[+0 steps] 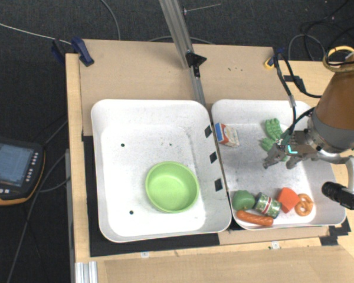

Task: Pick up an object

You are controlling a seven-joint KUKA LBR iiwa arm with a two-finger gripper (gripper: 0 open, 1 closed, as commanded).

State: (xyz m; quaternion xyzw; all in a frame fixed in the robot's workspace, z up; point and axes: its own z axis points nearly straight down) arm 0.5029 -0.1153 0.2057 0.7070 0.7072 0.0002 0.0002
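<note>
My gripper hangs low over the middle of the right bin, with its two dark fingers spread open and nothing between them. A green knobbly toy lies just behind it, close to the finger on the left. A small red and white carton sits further left, near the bin's left wall. Along the bin's front edge lie a green pepper, a small can, a red-orange piece, a pretzel and a red sausage.
The left bin holds a light green bowl near its front. A metal pole rises from between the bins at the back. Cables run along the bench's right side. A handheld pendant lies off the bench at left.
</note>
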